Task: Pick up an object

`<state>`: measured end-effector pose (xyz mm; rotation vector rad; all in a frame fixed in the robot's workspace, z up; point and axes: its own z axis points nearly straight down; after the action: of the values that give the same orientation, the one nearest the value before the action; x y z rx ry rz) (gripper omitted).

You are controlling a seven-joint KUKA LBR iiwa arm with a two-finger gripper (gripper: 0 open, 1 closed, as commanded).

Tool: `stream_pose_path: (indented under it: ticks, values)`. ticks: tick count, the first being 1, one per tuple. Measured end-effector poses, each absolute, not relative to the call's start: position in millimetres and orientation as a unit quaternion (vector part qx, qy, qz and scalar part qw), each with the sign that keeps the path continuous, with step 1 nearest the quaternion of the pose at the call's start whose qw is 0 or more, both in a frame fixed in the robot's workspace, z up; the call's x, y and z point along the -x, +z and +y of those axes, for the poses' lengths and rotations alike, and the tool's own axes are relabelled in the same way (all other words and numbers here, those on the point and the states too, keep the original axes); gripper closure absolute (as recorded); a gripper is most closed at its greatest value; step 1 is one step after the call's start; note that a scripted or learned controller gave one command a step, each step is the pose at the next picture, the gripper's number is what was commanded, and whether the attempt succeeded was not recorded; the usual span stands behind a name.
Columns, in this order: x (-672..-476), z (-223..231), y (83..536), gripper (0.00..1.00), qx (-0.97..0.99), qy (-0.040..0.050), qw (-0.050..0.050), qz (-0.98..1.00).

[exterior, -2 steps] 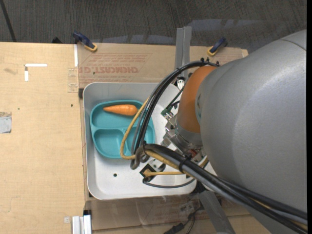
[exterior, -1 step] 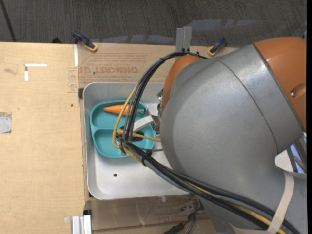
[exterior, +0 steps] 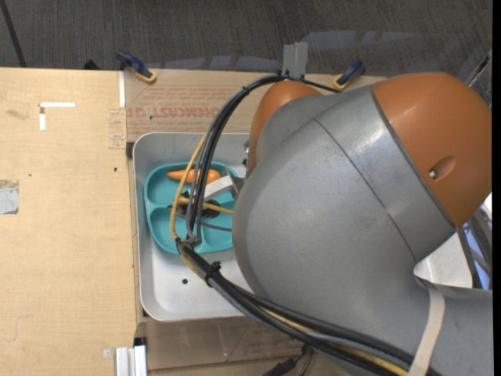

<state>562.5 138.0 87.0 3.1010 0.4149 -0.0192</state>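
Camera view, looking down at a slant. The arm (exterior: pixel 344 225) reaches in from the right and bulks over most of the scene: grey casing, with the orange band (exterior: pixel 434 147) at upper right. A bundle of black and yellow cables (exterior: pixel 200 171) loops from the arm down toward the left bin.

The left white bin (exterior: pixel 168 288) shows its left wall, near corner and a strip of floor. Inside sits a teal divided tray (exterior: pixel 160 210), its right part under the arm. In the tray's far compartment lies a carrot-like orange object (exterior: pixel 196 175), partly crossed by the cables. A pale grey-white piece (exterior: pixel 223 185) lies just right of it, too obscured to name. A thin yellow stick (exterior: pixel 211 208) runs across the tray lower down.

Jaw state: cannot tell. The arm's body hides the working end.

Progress, as a judgement: the arm is down over the bin, so this is likely the descent or grasp stage. Nothing is visibly lifted; the orange object rests in the tray. The secure grasp and the lift seem left to do.

Orientation: the orange object's long axis runs roughly left to right, slightly tilted. Its narrower end appears to point left, toward the tray's rim, though cables blur this.

Bench (exterior: pixel 63 210) at left is plywood, with blue-and-orange clamps (exterior: pixel 135 64) at the far edge.
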Motion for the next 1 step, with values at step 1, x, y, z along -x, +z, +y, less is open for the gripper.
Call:
stream_pose_path:
  ticks: [1]
  values:
    - [-478.9, 114.4, 93.3, 0.00, -0.972, 0.0017, -0.003, 0.236]
